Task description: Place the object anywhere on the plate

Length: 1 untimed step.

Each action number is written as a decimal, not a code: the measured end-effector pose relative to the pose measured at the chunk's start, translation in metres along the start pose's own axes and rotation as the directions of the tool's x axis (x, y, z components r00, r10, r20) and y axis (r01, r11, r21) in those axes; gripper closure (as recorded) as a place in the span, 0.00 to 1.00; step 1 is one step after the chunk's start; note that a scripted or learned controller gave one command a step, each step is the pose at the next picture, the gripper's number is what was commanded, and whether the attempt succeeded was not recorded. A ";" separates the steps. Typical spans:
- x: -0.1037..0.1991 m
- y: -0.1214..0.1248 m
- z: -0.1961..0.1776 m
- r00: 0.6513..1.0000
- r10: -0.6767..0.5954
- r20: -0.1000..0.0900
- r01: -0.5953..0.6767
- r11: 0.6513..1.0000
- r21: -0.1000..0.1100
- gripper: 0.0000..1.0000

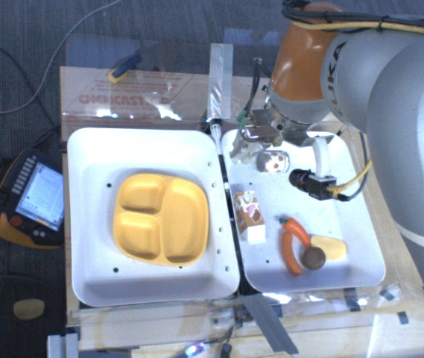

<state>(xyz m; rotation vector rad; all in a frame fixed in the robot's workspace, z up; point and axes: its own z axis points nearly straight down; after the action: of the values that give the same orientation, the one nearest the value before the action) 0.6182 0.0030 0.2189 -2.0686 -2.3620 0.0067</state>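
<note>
A yellow plate point(161, 217) with three compartments lies in the left bin point(92, 155). In the right bin point(361, 230) lie a small boxed snack point(250, 212), an orange carrot point(293, 245), a brown ball point(314, 257) and a pale yellow wedge point(332, 247). My gripper point(260, 144) hangs over the far left corner of the right bin, beside a small white and red object point(274, 161). I cannot see whether that object is between the fingers.
The arm point(361, 73) covers the upper right of the view and the right bin's far side. A black cable connector point(310, 181) hangs over the right bin. A teach pendant point(29, 200) lies left of the bench. A metal divider point(220, 80) stands behind the bins.
</note>
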 end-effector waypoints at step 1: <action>0.100 -0.028 0.039 1.000 -0.004 0.000 0.004 1.000 0.002 1.00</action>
<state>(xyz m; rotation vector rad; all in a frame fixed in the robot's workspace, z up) 0.5767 0.0979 0.1803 -2.0630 -2.3650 0.0081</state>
